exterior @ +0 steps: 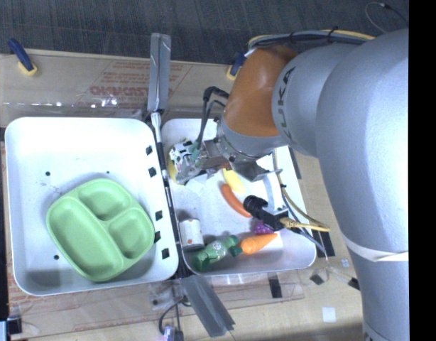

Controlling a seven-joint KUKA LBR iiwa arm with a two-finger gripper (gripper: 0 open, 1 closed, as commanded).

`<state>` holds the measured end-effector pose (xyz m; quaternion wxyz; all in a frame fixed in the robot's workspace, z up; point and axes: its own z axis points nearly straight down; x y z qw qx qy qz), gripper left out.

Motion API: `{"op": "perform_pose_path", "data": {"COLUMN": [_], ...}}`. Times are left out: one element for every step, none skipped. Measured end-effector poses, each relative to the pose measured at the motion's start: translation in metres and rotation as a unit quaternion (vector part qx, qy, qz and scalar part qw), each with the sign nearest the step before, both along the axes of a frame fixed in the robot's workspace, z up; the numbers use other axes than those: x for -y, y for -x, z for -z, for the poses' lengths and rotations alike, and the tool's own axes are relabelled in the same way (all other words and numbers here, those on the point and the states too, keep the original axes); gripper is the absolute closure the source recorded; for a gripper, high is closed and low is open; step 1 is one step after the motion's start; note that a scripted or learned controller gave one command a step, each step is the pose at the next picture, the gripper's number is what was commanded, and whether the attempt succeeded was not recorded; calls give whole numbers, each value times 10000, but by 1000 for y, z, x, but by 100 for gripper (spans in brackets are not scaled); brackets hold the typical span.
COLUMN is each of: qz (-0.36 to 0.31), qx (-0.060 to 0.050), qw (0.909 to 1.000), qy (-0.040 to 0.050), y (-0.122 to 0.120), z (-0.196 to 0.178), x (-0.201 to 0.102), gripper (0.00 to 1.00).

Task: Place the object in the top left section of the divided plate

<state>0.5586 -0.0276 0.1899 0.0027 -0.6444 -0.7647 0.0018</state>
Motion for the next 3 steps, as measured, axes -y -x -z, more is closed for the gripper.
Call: {"op": "perform_pose_path", "data": {"qz": [694,63,-1528], "qx": [-20,-20,17], "qw": [9976,10000,9883], "qy": [7,7,2], "y": [17,30,-4], "z": [1,1,-129], "x": [-52,-112,-176], "gripper": [100,100,100]}}
